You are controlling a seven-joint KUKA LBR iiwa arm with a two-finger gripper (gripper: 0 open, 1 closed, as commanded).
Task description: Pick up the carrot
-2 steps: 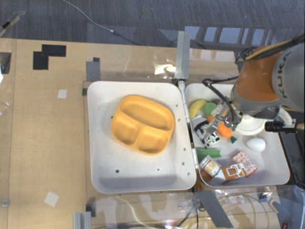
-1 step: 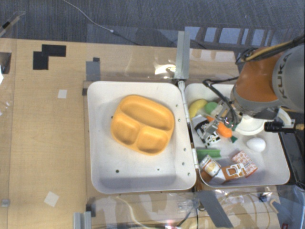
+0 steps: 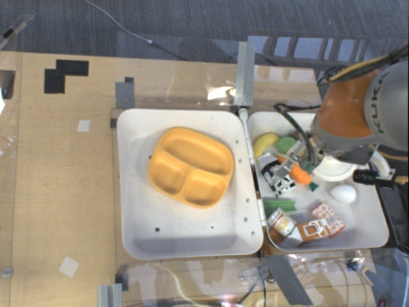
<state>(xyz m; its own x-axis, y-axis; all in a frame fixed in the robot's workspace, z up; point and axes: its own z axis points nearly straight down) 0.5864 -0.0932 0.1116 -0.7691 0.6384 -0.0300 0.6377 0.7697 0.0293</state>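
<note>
Two white bins sit side by side on the counter, a metal divider post rising at the seam between them. Left bin holds a yellow three-part tray, lying slightly skewed near the bin's centre, well apart from all walls. Right bin is cluttered. Arm reaches in from the right, orange band above the wrist, hanging over the bin's upper half. Tool is low in the bin's left part, dark fingers pointing left toward the divider wall. Carrot, small and orange, lies right at the tool, touching or just beside its fingers; cannot tell whether it sits between them. Whether the tool is clenched or released also cannot be told, since the fingers blur into nearby clutter. Yellow fruit lies at the bin's upper left, with a green item just beside it, partly under the wrist. A black-and-white piece sits just below the tool. A green strip lies below that, near the left wall. A small can rests near the lower left corner, an orange-brown packet beside it. A pink-and-white wrapper lies to their right. White egg sits right of the carrot, below a white cup-like thing that is partly hidden by the arm.
</note>
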